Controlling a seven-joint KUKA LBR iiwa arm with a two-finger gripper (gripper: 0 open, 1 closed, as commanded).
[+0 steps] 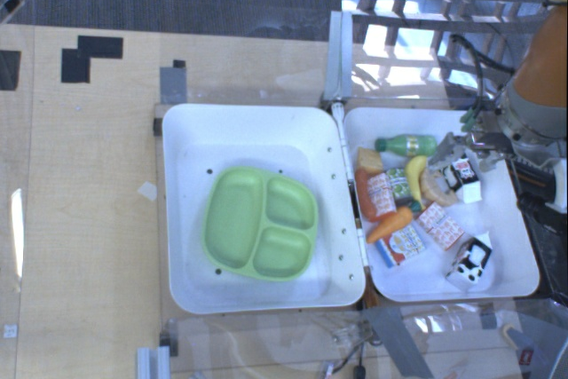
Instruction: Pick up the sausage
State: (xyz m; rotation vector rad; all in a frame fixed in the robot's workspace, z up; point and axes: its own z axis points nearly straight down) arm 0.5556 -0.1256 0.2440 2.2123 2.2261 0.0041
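The sausage (378,194) is a reddish piece with a pale label, lying at the left side of the right bin (524,280), between a banana (415,177) and an orange carrot (390,225). My gripper (463,161) hangs over the upper right part of that bin, to the right of the sausage and well apart from it. It sits just above a black-and-white carton (463,177) and a round bread piece (437,185). The grey wrist with the orange band (543,71) reaches in from the right.
The right bin also holds a green bottle (406,144), small printed packets (441,226), and a second cow-patterned carton (470,262). In the left bin (186,138) lies a green divided plate (261,224). Cables and a metal frame (426,22) stand behind the right bin.
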